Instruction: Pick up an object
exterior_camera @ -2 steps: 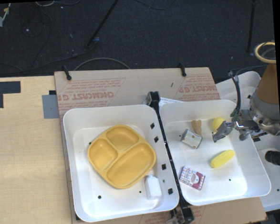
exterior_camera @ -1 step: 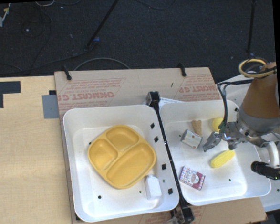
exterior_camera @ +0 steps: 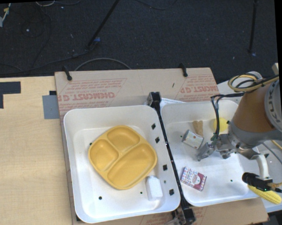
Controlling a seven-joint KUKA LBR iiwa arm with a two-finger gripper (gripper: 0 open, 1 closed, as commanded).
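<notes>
My gripper (exterior_camera: 205, 152) hangs low in the right bin (exterior_camera: 233, 194), near its middle, at the end of the grey arm with the orange band. Just up and left of it lies a small grey-and-white box (exterior_camera: 192, 138), close to it or touching; I cannot tell which. A pink-and-white packet (exterior_camera: 193, 178) lies flat below the gripper, apart from it. At the bin's back sit a tan piece (exterior_camera: 198, 126) and a yellow object (exterior_camera: 221, 125), the latter partly hidden by the arm. I see nothing held in the gripper.
The left bin (exterior_camera: 80, 138) holds a yellow divided plate (exterior_camera: 122, 156) and a small white object (exterior_camera: 154, 186) near its front right corner. A black divider (exterior_camera: 166, 151) runs between the bins. Brown cardboard lies under both bins.
</notes>
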